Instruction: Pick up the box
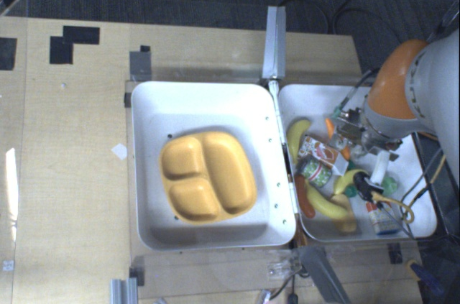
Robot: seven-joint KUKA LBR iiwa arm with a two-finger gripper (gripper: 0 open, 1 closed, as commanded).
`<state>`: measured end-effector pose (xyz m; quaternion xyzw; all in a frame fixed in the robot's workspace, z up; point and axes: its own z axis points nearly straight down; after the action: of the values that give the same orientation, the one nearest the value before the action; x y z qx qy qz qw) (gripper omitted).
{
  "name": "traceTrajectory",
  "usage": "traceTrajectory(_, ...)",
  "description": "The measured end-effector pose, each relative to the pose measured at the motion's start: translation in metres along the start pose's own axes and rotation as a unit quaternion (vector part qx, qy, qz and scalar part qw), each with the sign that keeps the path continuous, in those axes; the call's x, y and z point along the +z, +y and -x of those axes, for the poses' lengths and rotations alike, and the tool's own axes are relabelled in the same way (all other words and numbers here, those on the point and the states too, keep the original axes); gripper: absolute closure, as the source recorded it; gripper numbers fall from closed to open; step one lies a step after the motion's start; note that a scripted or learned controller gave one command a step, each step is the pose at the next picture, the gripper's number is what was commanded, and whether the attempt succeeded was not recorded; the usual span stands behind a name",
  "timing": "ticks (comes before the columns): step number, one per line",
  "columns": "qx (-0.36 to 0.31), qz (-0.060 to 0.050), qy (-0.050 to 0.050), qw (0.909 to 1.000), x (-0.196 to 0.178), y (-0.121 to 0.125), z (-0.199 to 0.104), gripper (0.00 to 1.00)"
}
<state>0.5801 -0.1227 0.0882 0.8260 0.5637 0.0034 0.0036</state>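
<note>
The box (317,149) is a small white carton with red and green print. It lies tilted in the left half of the right bin (424,223), between a green-yellow banana (297,131) and a dark green can (314,172). My gripper (351,139) hangs low over the bin just right of the box, under the grey wrist and orange band (392,83). Nothing visible is held in it, and its lower part blends into the clutter beneath.
The left bin (144,152) holds a yellow divided plate (207,174). Around the box lie a ripe banana (327,205), a red sausage (305,196), an orange piece (329,126) and a small blue-white packet (384,222). Cables trail at the right.
</note>
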Motion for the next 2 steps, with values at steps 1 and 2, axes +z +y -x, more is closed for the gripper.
traceTrajectory(1,0.006,0.0,0.001,1.0,-0.002,-0.082,0.038,1.0)
traceTrajectory(2,0.189,0.001,0.001,0.982,-0.001,-0.063,0.0,1.0)
